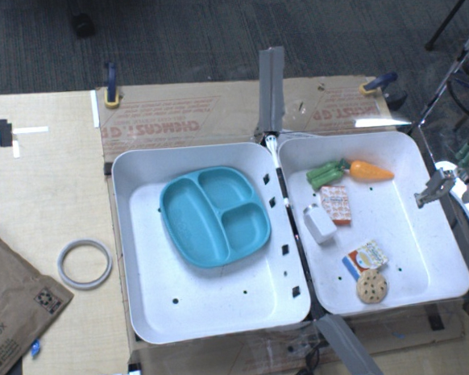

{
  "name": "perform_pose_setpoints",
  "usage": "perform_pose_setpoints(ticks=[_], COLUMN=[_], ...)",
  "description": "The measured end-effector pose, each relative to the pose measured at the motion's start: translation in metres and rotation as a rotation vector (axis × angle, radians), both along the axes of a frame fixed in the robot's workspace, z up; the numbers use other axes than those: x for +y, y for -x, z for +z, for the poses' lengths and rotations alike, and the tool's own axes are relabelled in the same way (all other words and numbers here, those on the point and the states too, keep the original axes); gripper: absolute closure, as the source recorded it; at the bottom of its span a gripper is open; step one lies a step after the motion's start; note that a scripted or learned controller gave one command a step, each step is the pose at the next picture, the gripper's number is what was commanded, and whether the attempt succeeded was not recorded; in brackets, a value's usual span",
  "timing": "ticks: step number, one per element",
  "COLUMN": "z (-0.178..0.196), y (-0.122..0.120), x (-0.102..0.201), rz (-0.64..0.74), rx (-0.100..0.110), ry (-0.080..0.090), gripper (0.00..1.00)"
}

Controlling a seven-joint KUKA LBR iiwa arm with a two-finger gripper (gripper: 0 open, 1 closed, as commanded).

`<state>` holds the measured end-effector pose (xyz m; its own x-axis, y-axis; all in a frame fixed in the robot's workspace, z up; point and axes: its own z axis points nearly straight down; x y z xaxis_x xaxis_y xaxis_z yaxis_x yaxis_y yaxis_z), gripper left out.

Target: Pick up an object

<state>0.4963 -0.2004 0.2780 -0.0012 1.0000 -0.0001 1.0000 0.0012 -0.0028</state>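
The pincer (433,188) stands at the right edge of the right-hand bin (412,291), about halfway along that side, over the rim and not above the bin's floor. It is small and partly lost against the dark clutter behind it; whether it is spread or closed cannot be told, and nothing is seen held in it.

Nearest to it inside the bin, toward the far edge, lies an orange toy carrot (370,171), with a green vegetable piece (325,174) touching its left end. Just nearer the viewer sits a red-and-white carton (336,204), and beside that, toward the bin's left wall, a small white block (319,223). By the near edge lie a printed packet (366,257) and, touching it, a chocolate-chip cookie (372,287).

The left-hand bin (147,303) carries a blue divided plate (214,216) at its middle. On the bench to the left rest a grey ring (84,262) and a cardboard box (17,305).

The step in hand appears to be the approach: no object is gripped. The next move would call for carrying the pincer inward from the rim and choosing a target. The carrot is closest, but its contact with the green piece asks for careful placing; the white block and the carton stand more apart.
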Motion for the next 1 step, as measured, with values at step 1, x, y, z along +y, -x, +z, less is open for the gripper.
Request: perform_pose_setpoints(ticks=[1], z=[-0.1448], y=[-0.0307], x=[0.0837], rz=[-0.019], rx=[0.001], ry=[0.000], gripper=[0.00])
